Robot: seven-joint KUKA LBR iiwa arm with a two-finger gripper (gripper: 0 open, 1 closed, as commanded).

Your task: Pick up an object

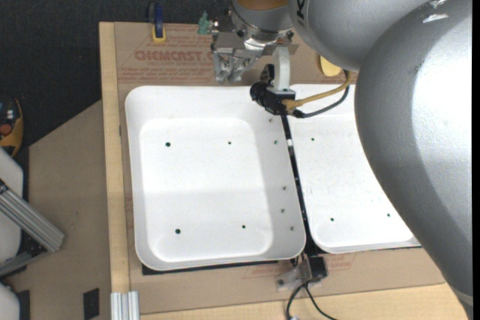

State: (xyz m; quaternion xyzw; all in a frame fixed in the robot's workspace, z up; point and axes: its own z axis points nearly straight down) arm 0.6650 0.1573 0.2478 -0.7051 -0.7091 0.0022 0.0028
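Note:
My gripper hangs below the orange wrist band, over the cardboard just beyond the back rim of the left bin. I see nothing in it from here. The left bin's white floor shows just a few small dark dots. My grey arm hides much of the right bin. The edge of a pale yellow object peeks out behind the arm, past the right bin's back edge; its shape is hidden.
Both bins rest on a cardboard sheet. A black cable runs along the seam between the bins to a connector at the front. A blue and yellow clamp stands at the back left. A metal rail lies off the bench to the left.

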